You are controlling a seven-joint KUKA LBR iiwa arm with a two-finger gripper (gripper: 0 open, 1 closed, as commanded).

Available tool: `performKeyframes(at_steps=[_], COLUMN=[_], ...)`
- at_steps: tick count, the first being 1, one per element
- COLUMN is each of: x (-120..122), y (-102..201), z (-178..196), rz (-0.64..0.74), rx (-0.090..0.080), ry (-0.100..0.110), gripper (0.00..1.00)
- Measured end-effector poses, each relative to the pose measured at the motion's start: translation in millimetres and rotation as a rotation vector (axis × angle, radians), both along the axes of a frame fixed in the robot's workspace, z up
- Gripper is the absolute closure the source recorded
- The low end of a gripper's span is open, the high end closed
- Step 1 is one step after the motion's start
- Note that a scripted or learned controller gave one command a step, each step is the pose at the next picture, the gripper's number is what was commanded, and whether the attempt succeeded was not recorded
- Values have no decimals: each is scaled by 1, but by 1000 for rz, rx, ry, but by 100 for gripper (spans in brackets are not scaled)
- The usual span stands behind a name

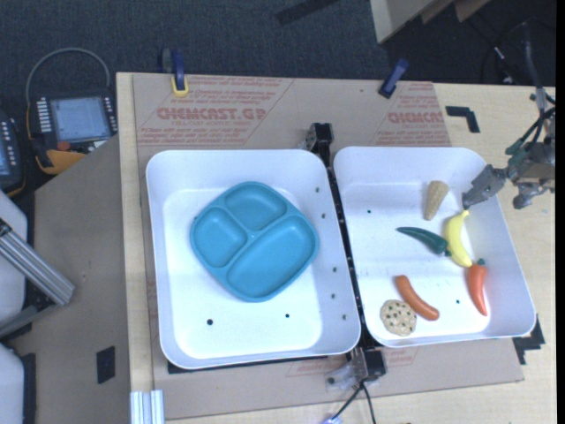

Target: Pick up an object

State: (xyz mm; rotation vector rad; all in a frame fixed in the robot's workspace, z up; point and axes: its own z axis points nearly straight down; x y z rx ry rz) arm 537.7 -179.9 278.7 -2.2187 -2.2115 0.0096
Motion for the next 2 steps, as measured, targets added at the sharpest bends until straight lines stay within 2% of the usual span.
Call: performKeyframes(at_steps=[1,2], x=[2,8], y=[0,-4], z=[6,-41], rz=[3,2], rx=[-3,-1], ry=[-11,-6], gripper=[0,0])
